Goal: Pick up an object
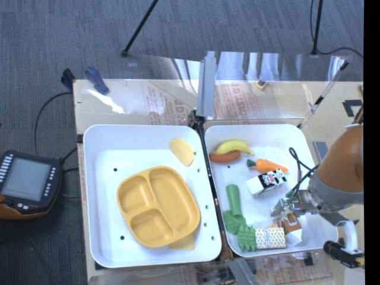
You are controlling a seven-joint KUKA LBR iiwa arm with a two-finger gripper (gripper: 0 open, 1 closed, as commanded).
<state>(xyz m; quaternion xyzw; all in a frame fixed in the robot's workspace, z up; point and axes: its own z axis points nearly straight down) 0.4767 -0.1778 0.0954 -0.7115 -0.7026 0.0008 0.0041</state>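
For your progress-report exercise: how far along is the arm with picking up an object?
Done: the arm has reached the right bin, with the gripper low beside the milk carton. In hand: nothing visibly gripped. Left: the grasp and lift, since the banana, sausage, carrot and carton all lie on the bin floor.

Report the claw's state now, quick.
Claw: low over the right bin, near its right side; open or shut cannot be told.
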